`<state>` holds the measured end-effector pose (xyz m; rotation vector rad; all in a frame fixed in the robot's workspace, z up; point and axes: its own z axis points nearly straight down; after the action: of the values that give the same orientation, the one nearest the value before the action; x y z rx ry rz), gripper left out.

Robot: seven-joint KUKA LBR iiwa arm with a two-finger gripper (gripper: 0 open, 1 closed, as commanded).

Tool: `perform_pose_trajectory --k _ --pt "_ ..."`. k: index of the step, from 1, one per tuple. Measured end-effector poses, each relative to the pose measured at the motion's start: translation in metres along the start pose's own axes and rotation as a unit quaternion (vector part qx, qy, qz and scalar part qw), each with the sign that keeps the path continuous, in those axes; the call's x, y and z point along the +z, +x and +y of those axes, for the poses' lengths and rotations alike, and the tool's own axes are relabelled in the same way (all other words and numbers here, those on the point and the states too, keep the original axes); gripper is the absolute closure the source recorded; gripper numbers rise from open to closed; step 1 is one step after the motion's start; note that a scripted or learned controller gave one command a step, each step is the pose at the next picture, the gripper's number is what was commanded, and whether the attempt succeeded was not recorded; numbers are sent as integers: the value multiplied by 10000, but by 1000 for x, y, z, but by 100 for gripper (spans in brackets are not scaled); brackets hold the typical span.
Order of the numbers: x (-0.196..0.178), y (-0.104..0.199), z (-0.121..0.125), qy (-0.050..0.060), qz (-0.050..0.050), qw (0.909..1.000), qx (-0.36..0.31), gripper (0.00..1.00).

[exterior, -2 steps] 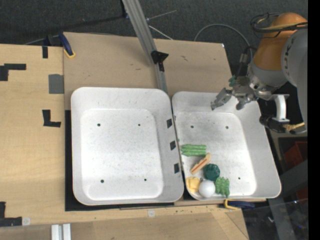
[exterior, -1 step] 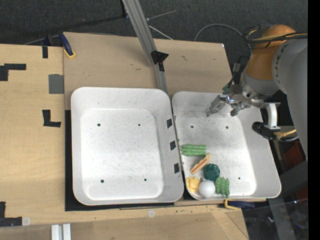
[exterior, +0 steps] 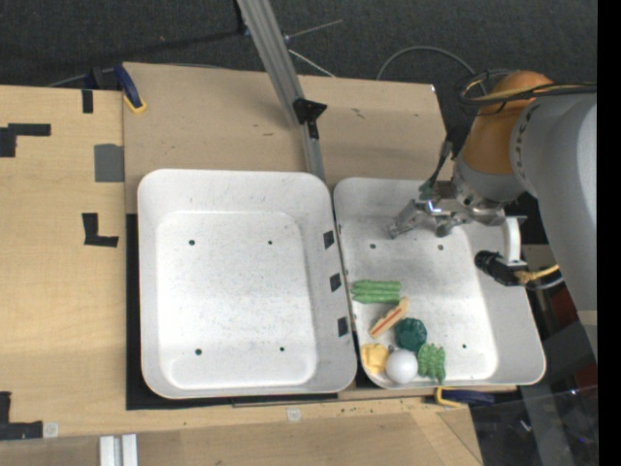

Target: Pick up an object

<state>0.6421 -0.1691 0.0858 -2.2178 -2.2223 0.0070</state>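
Beside green cucumber, orange carrot.

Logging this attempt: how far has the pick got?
Nothing looks picked yet. The gripper is over the right bin's upper part, nothing visible between its fingers. The toys, like the white ball and green piece, lie near its front-left corner. Reaching and grasping remain.

two white bins on the worktop; six small toy items: green bean pod, orange carrot, dark green ball, yellow piece, white ball, green leafy piece.
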Motion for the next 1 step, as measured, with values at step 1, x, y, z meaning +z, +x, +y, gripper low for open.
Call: perform_pose_trajectory --k 1 --pt "-13 1 1 -12 -1 10000 -6 100"
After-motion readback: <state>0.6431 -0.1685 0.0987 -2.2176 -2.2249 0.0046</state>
